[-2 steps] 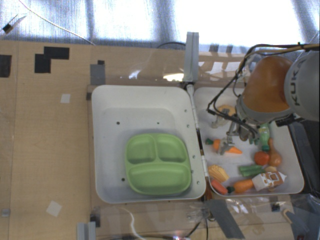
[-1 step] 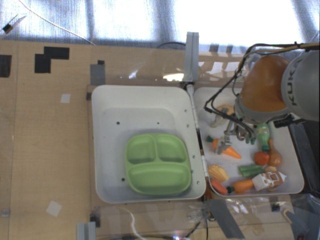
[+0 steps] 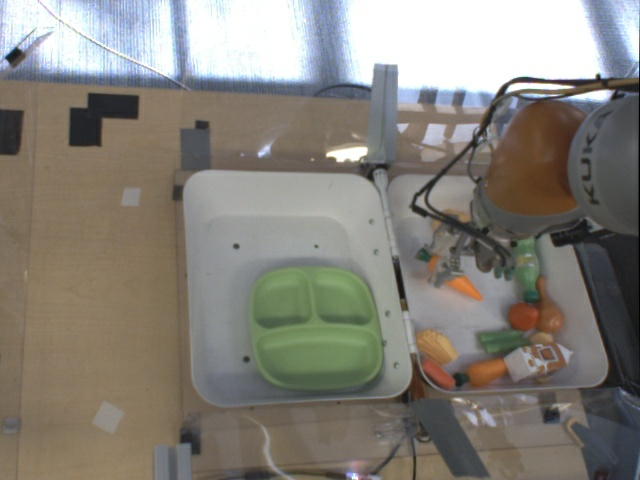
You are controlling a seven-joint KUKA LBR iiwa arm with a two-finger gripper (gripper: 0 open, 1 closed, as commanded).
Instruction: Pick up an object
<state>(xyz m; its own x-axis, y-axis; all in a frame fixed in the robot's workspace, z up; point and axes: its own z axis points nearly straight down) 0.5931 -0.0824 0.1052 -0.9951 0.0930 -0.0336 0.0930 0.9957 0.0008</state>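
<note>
Gripper [image 3: 462, 260] of the grey arm hangs low in the right bin [image 3: 590, 368], reaching down from under the orange band [image 3: 535, 163]. Whether it is released or clenched cannot be told from this slanted view, and nothing is plainly seen in its grasp.

Just below and touching or nearly touching its tip lies a small orange carrot [image 3: 464, 287], the likeliest thing to pick. A green bottle-like toy [image 3: 526, 263] stands just to its right. Further down the bin sit an orange-red tomato [image 3: 523, 316], a green vegetable piece [image 3: 502, 341], a second carrot [image 3: 486, 372], a white and brown carton [image 3: 538, 361], a yellow ridged toy [image 3: 436, 345] and a red piece [image 3: 437, 374] at the front edge.

Left bin [image 3: 215, 228] holds 1 green divided plate [image 3: 316, 326], well apart from the gripper.

Risks, as a judgement: the carrot is small, tapered and smooth, so it could squirt sideways out of a closing grip. Nearby toys crowd the spot, so the grip may nudge the bottle or close on 2 things, or on none.
</note>
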